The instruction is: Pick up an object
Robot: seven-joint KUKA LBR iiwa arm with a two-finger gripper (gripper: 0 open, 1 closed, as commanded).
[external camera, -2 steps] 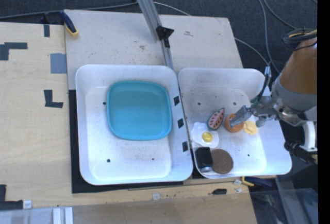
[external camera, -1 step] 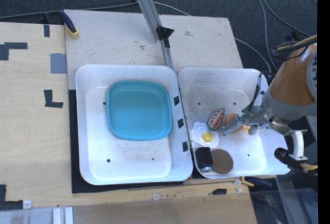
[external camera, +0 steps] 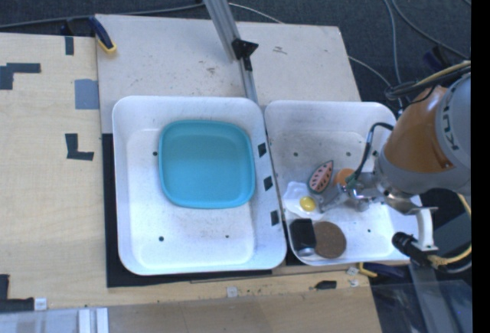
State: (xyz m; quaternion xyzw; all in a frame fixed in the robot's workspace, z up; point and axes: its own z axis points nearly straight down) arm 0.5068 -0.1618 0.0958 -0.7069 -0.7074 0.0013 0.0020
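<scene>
The bench [external camera: 214, 56] carried two white bins side by side. The left bin [external camera: 138, 171] held a turquoise square plate [external camera: 207, 163] lying flat near its centre. The right bin [external camera: 306, 125] held all the small candidates, crowded toward its six o'clock half.

The arm [external camera: 429, 140] came in from three o'clock, its orange band over the right bin's far rim, and the gripper [external camera: 337, 200] reached low among the clutter near the bin's middle. Whether the jaws stood wide or narrow could not be told; the metal tips blurred into the things beneath them, and nothing was plainly seen between them.

At six o'clock of the gripper lay a brown round disc [external camera: 330, 239], with a black block [external camera: 302, 233] touching it at nine o'clock. At eleven o'clock of the gripper leaned a red-and-tan oval piece [external camera: 321, 176], with a small orange thing [external camera: 346, 175] just beside it, and at nine o'clock sat a little yellow piece [external camera: 307, 204] on a white scrap.

The risk, as I judge it, lay in the crowding: the tips sat between several items, so closing could nudge the yellow piece aside or pinch only the scrap. The flat disc would give thin purchase and might slip on lifting.
</scene>
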